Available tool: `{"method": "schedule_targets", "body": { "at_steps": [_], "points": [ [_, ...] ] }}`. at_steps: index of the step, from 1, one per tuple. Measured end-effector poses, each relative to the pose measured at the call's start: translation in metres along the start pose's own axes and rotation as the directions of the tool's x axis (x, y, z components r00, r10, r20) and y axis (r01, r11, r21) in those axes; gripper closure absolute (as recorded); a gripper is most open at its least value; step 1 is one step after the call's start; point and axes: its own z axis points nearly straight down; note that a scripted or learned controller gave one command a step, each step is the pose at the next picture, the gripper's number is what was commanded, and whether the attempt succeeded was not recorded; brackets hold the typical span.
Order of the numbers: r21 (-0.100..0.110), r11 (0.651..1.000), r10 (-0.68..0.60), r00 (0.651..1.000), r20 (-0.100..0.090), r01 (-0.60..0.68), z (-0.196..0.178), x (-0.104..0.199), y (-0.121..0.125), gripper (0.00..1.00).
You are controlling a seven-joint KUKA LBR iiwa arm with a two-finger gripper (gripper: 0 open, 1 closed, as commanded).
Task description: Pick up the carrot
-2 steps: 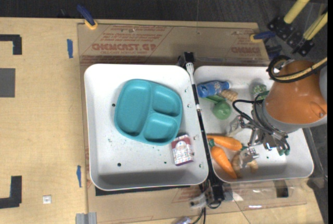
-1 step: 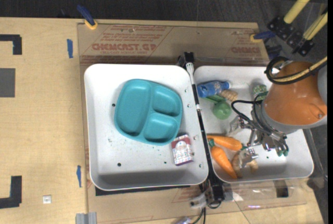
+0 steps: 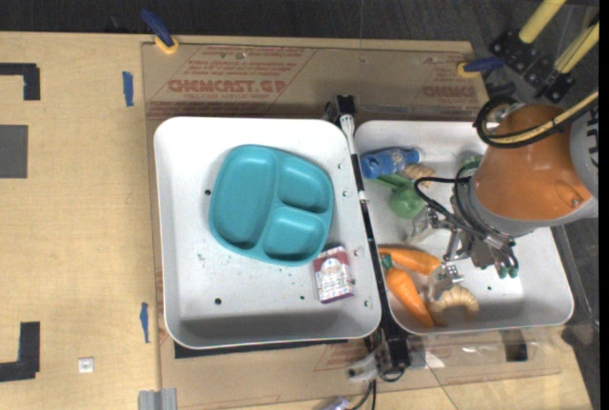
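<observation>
A wooden desk carries two white bins. The left bin holds a teal divided plate and a small red-labelled can. The arm's fingers hang over the right bin, beside the two-piece orange carrot; their opening cannot be made out.

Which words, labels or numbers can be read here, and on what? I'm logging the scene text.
"CHEMCAST GP", red print on the brown board behind the left bin; the smaller line above it is too blurred to read.
Red print on the board near its right corner: too blurred to read.
Label on the small can in the left bin: too small to read.
</observation>
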Motion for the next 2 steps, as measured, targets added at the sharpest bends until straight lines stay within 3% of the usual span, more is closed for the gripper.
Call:
{"method": "schedule_targets", "body": {
  "at_steps": [1,2],
  "points": [
    [-0.005,0.938,-0.346,0.938,-0.008,0.346,0.005,0.018,-0.001,0.00],
    [0.001,0.938,-0.347,0.938,0.006,0.347,-0.008,0.012,0.000,1.00]
  ]
}}
